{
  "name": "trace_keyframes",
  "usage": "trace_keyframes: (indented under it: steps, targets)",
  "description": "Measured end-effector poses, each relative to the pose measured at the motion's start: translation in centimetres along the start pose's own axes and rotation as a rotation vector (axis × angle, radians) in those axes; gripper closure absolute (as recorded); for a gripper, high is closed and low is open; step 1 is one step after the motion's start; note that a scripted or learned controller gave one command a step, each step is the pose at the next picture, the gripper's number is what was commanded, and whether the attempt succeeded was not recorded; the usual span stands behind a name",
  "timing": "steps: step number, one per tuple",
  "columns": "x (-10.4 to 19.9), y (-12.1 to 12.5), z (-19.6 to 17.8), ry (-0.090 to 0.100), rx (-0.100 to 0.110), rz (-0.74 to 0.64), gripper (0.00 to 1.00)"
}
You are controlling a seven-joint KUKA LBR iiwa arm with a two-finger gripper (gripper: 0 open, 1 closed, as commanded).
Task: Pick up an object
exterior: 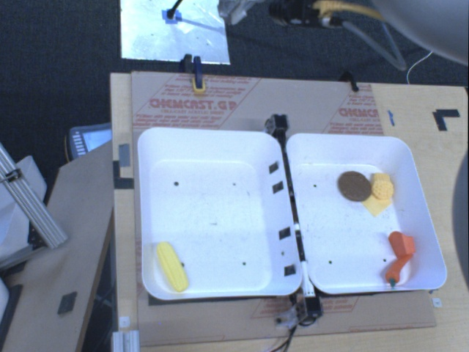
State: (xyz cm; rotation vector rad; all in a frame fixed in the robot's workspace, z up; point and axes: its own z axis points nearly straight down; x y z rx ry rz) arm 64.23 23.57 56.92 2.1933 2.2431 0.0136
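Dark carpet lies behind the wooden surface (410, 101), and two white bins sit on it side by side. We see the tool (238, 2) up at the top of the picture, far from both bins and high over the floor. It is blurry there, so we cannot tell how it stands.

Nothing is picked up yet. We think the step now is to choose one thing and bring the tool down over it.

To do it well, we would pick a thing that lies alone. The yellow corn (172, 266) in the left bin (205, 141) sits by itself near the front corner, with bare white floor beside it. It is close to the bin wall, though, so we would come straight down and squeeze across its thin side. The orange carrot (399, 255) in the right bin (352, 149) also lies near a wall, at the front right. The brown cookie (355, 185), the round yellow cracker (382, 186) and the yellow cheese slice (377, 205) touch each other, so a grab there may slip or take the wrong one.

Now we count. Two bins. One corn. One carrot. One brown cookie. One cracker. One cheese slice. That makes one thing in the left bin and four in the right bin.
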Motion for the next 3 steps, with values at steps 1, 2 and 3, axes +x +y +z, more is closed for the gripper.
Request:
trace_keyframes:
  steps: [1,2,3]
  targets:
    - [0.1,0.0,-1.1,0.001,-0.002,-0.005,1.0]
    - [0.1,0.0,-2.2,0.001,-0.003,-0.009,1.0]
    - [0.1,0.0,-3.3,0.001,-0.005,-0.013,1.0]
